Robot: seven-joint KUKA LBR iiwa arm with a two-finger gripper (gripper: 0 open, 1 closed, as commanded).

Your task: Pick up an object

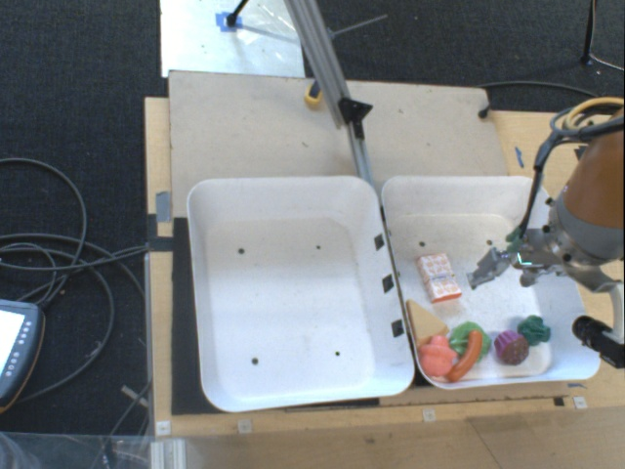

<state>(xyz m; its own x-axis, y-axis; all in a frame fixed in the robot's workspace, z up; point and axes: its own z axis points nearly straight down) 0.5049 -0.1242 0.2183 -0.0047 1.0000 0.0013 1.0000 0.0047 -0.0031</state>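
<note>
The right bin [459, 198] holds several small toys. A pink and white box [438, 277] lies near its middle. Along its near edge sit a tan wedge [423, 315], a red tomato-like piece [438, 356], a green leafy piece [468, 333], an orange-red carrot-like stick [466, 356], a purple round piece [511, 347] and a dark green piece [534, 329]. My gripper [491, 267] hangs over the right bin, just right of the pink box, its grey fingers pointing left. Nothing shows between them.
The left bin [283, 291] stands beside the right one, divided by a shared rim with black clips. A grey pole [327, 66] slants over the bench from the back. Cables and a tablet lie on the floor at left.
</note>
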